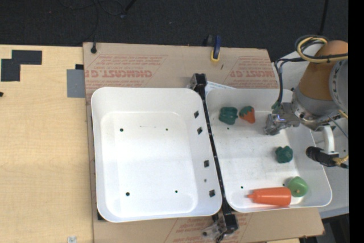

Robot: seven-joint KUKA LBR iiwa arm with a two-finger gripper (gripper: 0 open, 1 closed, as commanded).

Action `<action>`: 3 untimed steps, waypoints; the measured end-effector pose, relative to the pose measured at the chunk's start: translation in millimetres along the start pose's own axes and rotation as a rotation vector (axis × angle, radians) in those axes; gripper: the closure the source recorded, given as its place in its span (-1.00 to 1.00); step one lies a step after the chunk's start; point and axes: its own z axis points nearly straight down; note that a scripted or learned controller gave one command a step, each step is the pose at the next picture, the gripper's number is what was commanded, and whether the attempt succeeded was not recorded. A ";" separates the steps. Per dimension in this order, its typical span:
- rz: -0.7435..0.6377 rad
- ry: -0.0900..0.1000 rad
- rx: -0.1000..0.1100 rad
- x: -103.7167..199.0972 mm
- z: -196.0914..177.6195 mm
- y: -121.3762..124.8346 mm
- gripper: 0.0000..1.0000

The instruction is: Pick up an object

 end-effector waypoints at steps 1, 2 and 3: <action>0.004 0.002 0.004 0.1 -0.6 -88.4 1.00; -0.002 -0.001 -0.004 1.5 -0.5 -8.5 1.00; 0.004 0.003 0.008 0.3 -5.0 -86.4 1.00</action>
